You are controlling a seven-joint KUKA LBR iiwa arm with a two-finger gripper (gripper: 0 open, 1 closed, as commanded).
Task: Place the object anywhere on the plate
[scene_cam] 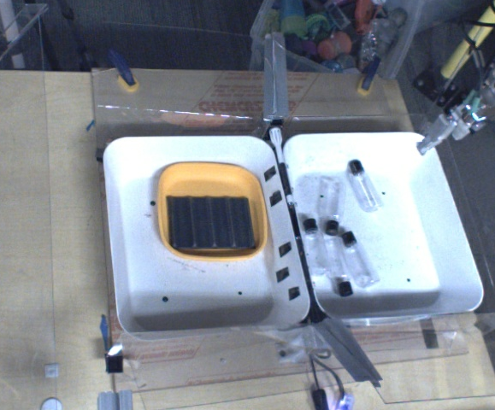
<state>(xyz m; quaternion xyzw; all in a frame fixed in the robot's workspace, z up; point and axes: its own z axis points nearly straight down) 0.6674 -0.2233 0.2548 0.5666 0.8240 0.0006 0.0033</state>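
Plate [213,178]: yellow, left bin, dark ridged insert.
Vials [343,237]: clear, black-capped, right bin.
Gripper [442,135]: upper right; grip unreadable.
Writing: none legible.

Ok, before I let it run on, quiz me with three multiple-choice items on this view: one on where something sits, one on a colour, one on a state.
1. Where do the clear vials lie?
A. In the right bin
B. On the plate
C. On the bench

2. What colour is the plate's rim?
A. Blue
B. Yellow-orange
C. Green

3. What is the state of the task?
A. A vial lies on the plate
B. The plate is overturned
C. No vial is on the plate yet

Key: 1 A, the clear vials with black caps lie in the right bin. 2 B, the plate in the left bin has a yellow-orange rim around a dark ribbed insert. 3 C, every vial still lies in the right bin.
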